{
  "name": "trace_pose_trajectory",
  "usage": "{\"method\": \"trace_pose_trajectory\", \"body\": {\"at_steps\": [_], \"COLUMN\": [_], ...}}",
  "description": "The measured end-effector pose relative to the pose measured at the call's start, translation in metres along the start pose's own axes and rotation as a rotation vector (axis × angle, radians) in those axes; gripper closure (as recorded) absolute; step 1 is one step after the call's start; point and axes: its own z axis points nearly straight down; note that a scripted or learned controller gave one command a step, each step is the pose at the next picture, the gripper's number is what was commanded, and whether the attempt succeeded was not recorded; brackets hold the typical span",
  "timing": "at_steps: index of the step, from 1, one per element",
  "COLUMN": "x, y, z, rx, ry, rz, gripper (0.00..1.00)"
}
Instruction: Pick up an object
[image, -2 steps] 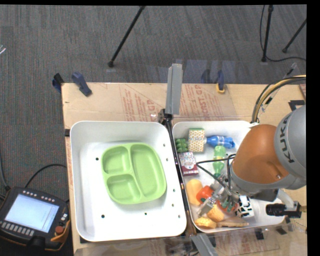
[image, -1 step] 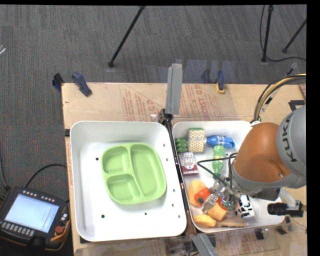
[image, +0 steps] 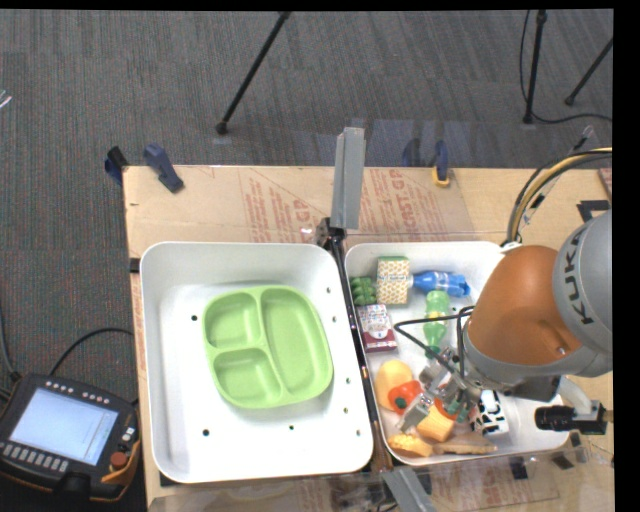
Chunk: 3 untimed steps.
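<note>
White plastic, two shallow bins side by side on a cardboard-topped bench (image: 250, 205). Left bin (image: 170, 280) holds a green three-compartment tray (image: 268, 347), lying flat near the middle.

Right bin (image: 480, 250) is crowded: a pale green carton (image: 394, 279) at the far side, a blue bottle (image: 440, 283) beside it, a green bottle (image: 437, 315) just nearer, a dark green item (image: 362, 291) against the left wall, a small red-and-white box (image: 376, 326) below that. Near corner: an orange-yellow fruit shape (image: 395, 378), an orange wedge (image: 438, 426), a black-and-white piece (image: 487, 412), a tan item (image: 410, 445) on the floor.

Gripper (image: 432, 392) is low in the right bin over the near-corner clutter, arm (image: 525, 310) covering the rest. Cannot tell whether the claw is released or clenched, nor whether anything is grasped.

Surroundings: grey carpet (image: 120, 90), tripod legs (image: 255, 70), blue clamps (image: 160, 165) on the bench edge, a teach pendant (image: 65, 430) lower left.
</note>
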Motion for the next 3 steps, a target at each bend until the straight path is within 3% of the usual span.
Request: {"method": "trace_pose_trajectory", "body": {"at_steps": [1, 2, 3], "x": [0.002, -0.056, -0.055], "y": [0.004, -0.072, -0.072], "z": [0.004, 0.006, -0.003], "rx": [-0.007, -0.003, -0.005], "ry": [-0.016, -0.010, -0.006], "rz": [-0.158, -0.170, -0.169], "gripper": [0.00, 0.00, 1.00]}}
